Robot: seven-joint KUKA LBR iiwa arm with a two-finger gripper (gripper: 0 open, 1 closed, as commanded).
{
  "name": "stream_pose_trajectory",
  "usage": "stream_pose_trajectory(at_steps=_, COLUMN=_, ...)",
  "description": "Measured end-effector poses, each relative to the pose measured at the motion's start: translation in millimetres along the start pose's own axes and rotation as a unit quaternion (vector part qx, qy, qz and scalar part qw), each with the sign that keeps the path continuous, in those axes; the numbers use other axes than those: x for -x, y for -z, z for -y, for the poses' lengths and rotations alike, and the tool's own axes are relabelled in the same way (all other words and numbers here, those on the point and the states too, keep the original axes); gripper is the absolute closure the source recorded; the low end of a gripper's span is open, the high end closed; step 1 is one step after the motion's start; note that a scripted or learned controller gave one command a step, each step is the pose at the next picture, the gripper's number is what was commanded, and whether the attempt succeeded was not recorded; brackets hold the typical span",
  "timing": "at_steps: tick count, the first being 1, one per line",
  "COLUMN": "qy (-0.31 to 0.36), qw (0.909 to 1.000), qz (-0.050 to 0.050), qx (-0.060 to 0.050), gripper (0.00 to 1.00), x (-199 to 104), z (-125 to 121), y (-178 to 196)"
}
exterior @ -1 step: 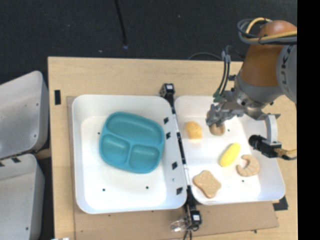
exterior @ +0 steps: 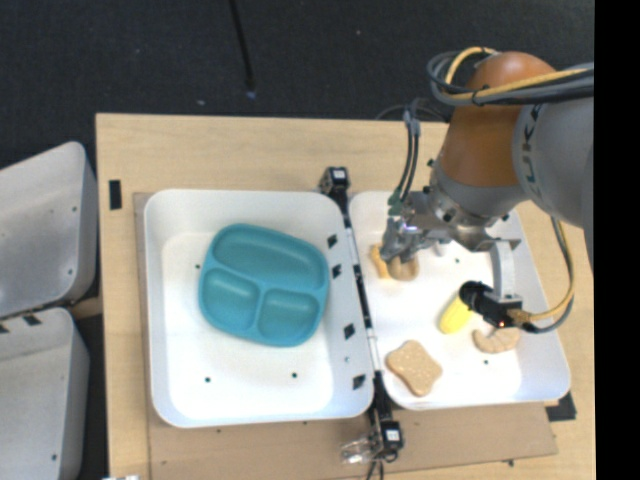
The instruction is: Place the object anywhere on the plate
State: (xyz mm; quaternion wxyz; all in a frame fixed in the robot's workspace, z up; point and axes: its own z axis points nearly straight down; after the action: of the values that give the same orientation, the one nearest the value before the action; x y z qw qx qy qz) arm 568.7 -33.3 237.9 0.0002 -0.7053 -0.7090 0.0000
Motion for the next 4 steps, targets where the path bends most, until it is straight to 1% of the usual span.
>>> stream_pose_trajectory(at_steps=1, qy=0.001, qw=1.0000, qz=-0.001, qx=0.000, gripper=1.00, x=-62, z=7, y=-4)
stream_pose_trajectory(at_steps=3, qy=0.001, qw=1.0000, qz=-0.001, qx=0.000, gripper=1.00, x=-163, z=9, y=9)
stream_pose_trajectory(at_steps=4, qy=0.002, qw=1.0000, qz=-0.001, qx=0.000, gripper=1.00, x=-221, z=24, y=11)
